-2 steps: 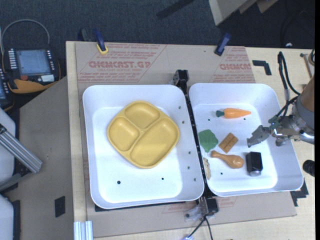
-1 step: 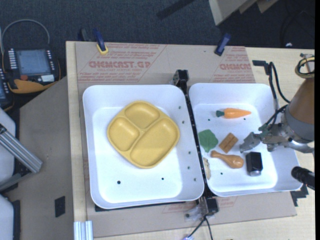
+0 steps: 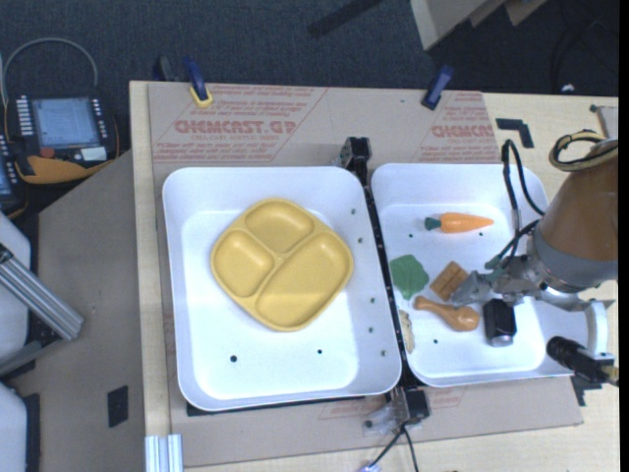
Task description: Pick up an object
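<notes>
The right bin [image 3: 432,362] holds an orange carrot [image 3: 460,223] with a green top near its far side. A green leafy piece [image 3: 408,274] lies at its left, and a brown waffle-like piece [image 3: 449,281] lies beside that. A tan drumstick-shaped piece [image 3: 448,314] sits just in front of the waffle piece. My gripper [image 3: 480,288] is low over the right bin, right next to the waffle piece and above the drumstick's thick end. The grey arm with its orange band [image 3: 588,219] comes in from the right.
A yellow divided plate [image 3: 282,263] lies in the middle of the left bin [image 3: 197,352]. Black clamps [image 3: 355,151] sit between the bins at the far edge. A small tan scrap [image 3: 406,334] lies at the right bin's left wall.
</notes>
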Robot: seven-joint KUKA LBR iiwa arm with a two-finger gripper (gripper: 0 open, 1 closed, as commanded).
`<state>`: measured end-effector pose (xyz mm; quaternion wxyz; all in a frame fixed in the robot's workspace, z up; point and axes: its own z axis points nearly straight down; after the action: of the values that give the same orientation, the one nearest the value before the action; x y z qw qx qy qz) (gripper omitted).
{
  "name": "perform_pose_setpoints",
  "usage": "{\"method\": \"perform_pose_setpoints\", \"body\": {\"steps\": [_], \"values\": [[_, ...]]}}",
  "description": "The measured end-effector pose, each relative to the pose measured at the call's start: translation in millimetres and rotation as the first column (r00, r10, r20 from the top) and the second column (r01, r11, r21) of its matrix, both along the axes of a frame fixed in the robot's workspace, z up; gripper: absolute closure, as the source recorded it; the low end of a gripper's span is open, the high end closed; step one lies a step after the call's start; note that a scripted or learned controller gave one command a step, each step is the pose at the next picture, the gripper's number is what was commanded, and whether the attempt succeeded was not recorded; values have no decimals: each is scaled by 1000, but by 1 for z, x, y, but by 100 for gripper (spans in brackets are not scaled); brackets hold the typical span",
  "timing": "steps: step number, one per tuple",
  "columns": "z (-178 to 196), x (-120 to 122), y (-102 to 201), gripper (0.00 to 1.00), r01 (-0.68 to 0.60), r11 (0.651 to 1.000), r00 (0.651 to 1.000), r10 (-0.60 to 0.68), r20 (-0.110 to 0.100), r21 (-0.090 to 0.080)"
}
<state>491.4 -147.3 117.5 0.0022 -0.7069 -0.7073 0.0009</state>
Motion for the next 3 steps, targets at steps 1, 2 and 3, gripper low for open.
{"method": "perform_pose_setpoints", "body": {"steps": [1,2,3], "values": [[13,1,-1,100,2,1000,1000,-2,7,-4],[69,4,-9,100,0,1000,1000,0,5,-3],[89,5,-9,100,0,1000,1000,0,9,-4]]}}
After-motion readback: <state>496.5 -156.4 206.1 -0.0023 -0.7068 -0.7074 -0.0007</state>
